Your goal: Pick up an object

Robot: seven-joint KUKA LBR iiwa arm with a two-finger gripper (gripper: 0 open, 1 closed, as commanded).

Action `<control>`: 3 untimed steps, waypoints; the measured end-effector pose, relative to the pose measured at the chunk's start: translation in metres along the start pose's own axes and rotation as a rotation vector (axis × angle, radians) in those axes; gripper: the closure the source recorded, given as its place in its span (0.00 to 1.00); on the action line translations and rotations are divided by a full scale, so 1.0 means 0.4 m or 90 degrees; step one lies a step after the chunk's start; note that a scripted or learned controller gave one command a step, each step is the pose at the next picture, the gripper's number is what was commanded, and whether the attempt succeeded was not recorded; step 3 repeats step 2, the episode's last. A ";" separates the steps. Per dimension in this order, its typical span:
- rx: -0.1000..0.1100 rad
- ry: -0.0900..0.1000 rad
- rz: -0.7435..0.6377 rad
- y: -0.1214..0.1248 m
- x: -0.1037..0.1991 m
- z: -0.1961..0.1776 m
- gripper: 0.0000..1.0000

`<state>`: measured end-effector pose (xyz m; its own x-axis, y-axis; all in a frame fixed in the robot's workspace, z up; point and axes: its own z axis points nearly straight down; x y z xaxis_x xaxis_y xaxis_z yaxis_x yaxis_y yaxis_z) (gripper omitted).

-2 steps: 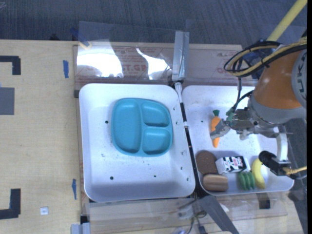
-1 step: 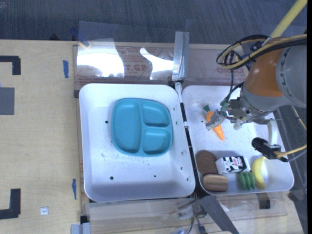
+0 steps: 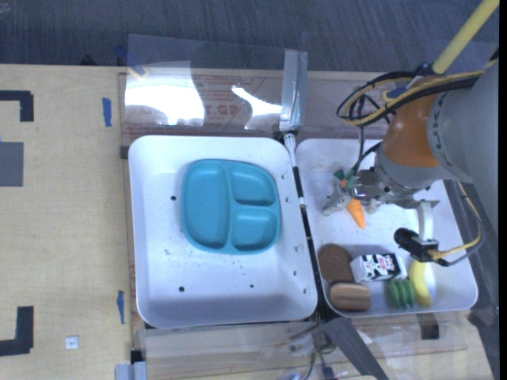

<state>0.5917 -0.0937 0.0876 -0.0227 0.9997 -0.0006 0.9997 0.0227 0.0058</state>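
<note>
A pale wooden bench (image 3: pixel 55 236) seen from above carries two shallow white plastic bins side by side, with a sheet of clear plastic (image 3: pixel 206 93) lying behind them. The left bin (image 3: pixel 150 283) holds a turquoise divided plate (image 3: pixel 231 206), centred and flat. The right bin (image 3: pixel 467 287) holds the pickable items: an orange toy carrot (image 3: pixel 357 212) near the bin's middle, and, clustered along the front wall, a round brown disc (image 3: pixel 335 262), a tan bread-like roll (image 3: pixel 349 295), a small black-and-white carton (image 3: pixel 375 267), a green ridged piece (image 3: pixel 400 291) and a yellow banana-like piece (image 3: pixel 421 282). The grey arm with its orange band (image 3: pixel 408 137) reaches in from the right, placing the two-finger gripper (image 3: pixel 355 190) low over the right bin, just above and apparently touching the carrot; this suggests the carrot is the target. Whether the fingers are spread or closed cannot be told, and no item is visibly held.
</note>
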 end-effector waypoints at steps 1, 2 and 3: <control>-0.003 -0.001 -0.001 0.005 0.001 -0.030 1.00; 0.000 0.000 0.157 0.107 0.077 -0.314 1.00; 0.000 0.000 0.157 0.107 0.077 -0.314 1.00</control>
